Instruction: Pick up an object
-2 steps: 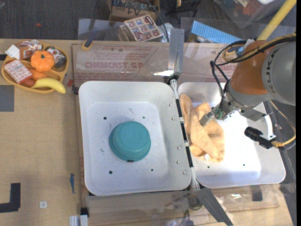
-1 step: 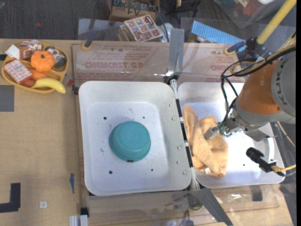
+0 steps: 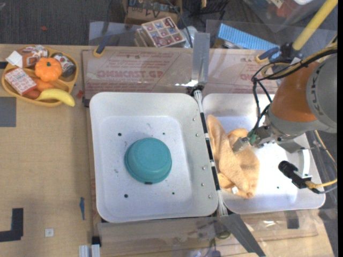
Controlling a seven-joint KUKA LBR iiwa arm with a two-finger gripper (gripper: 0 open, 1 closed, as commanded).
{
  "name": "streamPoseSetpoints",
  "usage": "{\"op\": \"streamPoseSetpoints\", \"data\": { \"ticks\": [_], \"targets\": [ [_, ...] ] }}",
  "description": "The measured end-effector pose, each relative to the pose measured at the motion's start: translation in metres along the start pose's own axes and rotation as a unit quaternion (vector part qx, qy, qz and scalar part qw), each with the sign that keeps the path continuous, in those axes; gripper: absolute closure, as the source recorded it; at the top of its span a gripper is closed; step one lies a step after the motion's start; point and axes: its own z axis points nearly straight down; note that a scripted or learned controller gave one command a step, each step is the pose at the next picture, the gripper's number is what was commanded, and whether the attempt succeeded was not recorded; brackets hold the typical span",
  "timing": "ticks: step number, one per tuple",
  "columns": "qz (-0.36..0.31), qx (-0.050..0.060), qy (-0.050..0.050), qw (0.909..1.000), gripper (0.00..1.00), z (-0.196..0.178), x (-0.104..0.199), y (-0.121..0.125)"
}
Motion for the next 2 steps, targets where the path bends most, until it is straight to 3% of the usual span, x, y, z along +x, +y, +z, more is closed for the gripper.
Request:
{"op": "streamPoseSetpoints", "data": {
  "ticks": [1, 2],
  "targets": [
    [0.002, 0.0, 0.0, 1.0, 1.0, -0.0088, -0.0012, -0.0003],
    [0.002, 0.0, 0.0, 1.0, 0.0, -0.0088, -0.0014, -0.0003]
  ]
}}
